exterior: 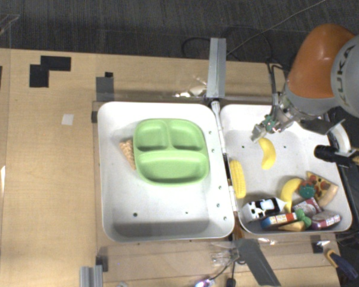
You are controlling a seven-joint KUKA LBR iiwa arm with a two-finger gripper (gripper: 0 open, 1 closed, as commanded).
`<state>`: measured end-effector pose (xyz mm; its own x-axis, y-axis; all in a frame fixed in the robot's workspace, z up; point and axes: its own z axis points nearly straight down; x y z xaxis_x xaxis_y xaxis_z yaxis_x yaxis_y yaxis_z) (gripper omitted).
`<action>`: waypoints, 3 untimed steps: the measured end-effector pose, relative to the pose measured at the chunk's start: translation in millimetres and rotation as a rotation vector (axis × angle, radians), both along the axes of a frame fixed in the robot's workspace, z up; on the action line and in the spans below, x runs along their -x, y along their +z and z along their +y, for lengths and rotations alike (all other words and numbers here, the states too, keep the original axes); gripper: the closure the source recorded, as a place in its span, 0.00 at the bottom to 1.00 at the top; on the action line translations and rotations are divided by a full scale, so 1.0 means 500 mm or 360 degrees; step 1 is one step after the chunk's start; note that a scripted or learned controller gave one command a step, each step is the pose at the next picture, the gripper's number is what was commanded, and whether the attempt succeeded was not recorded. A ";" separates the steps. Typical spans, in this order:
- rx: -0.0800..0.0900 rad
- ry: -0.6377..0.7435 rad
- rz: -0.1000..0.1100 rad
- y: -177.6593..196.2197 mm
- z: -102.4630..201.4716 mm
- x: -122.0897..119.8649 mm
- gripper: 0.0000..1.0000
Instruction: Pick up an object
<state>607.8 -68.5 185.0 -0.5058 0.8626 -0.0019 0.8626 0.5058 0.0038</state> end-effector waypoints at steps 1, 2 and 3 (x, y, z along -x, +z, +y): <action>0.0000 -0.0264 0.0004 0.066 0.044 0.049 1.00; 0.0000 -0.0252 0.0003 0.085 0.046 0.048 1.00; 0.0000 -0.0241 0.0001 0.104 0.047 0.046 1.00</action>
<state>584.7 -44.8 237.2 -0.3699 0.9291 -0.0018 0.9291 0.3699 0.0031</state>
